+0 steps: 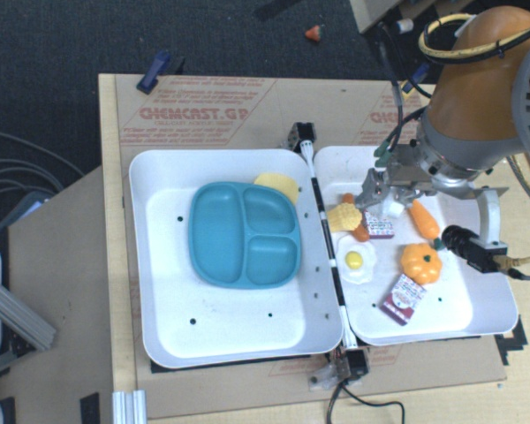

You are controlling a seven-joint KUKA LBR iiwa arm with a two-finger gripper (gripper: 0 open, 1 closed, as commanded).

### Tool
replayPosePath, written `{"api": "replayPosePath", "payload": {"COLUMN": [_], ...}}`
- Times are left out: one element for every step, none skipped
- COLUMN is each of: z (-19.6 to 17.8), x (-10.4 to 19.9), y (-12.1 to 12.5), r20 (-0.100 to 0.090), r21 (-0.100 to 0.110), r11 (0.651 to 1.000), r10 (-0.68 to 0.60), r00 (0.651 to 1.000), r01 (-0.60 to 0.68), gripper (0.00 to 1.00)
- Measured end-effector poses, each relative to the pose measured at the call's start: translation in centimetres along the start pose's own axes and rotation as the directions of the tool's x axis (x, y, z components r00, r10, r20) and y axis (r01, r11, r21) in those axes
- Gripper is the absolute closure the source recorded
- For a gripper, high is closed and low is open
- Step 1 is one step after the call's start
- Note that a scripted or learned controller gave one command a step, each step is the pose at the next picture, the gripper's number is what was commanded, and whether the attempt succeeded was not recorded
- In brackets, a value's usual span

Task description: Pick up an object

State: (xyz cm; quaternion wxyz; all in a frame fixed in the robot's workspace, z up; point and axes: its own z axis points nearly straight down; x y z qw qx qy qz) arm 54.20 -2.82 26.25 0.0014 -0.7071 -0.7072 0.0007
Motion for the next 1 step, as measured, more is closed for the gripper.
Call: {"api": "replayPosePath", "payload": {"z": [0.85], "x": [-6.96], "y": [-0.43], "r20": [0.0], "r21": [0.0], "r11": [1.0], "r10": [0.001], "r00": [1.0], "r01": [-0.001], "gripper": [1.0]}}
